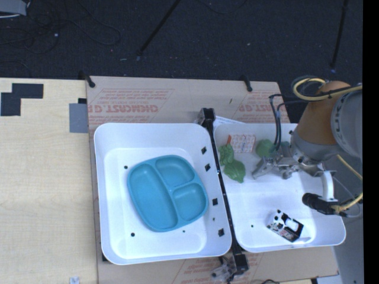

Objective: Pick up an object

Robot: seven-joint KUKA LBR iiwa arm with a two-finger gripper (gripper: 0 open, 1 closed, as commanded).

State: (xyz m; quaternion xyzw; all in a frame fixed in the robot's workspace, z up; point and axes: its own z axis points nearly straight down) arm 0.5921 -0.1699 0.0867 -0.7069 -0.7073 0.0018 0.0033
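My gripper (267, 168) is low in the right bin (254, 203), near its upper right part, reaching in from the right under the orange-banded wrist (320, 123). A small green object (265, 148) lies just above the gripper, close to it or touching it. Two more green pieces (227, 154) (235, 170) sit to the gripper's left by the divider. A white card with red marks (241, 143) lies at the bin's top edge. A black-and-white object (284, 226) rests at the lower right of that bin.
The left bin (112, 218) holds a blue divided plate (167, 192). A black divider (216, 182) runs between the two bins. Cardboard (148, 102) lies under both, and cables (308, 87) loop beside the arm.
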